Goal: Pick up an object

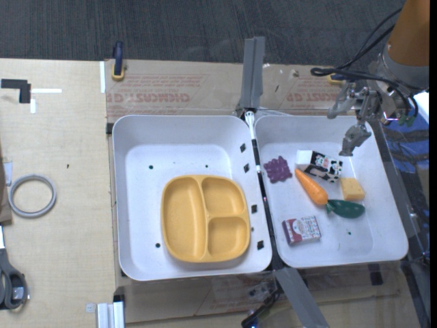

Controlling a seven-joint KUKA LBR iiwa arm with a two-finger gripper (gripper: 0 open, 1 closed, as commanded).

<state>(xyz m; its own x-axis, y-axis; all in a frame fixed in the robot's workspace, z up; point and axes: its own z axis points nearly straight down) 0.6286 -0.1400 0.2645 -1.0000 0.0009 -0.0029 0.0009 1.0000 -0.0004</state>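
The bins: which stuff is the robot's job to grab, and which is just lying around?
For the job: purple grapes, carrot, cow toy, cheese block, green pepper, small red box, gripper.

Just lying about: yellow divided plate, tape roll, scissors, blue clamp.

Red lettering runs upside down along the cardboard sheet (177, 87) behind the bins, too faint and reversed to read with any certainty, and the small red box (302, 230) in the right bin (382, 244) bears print too small to make out.
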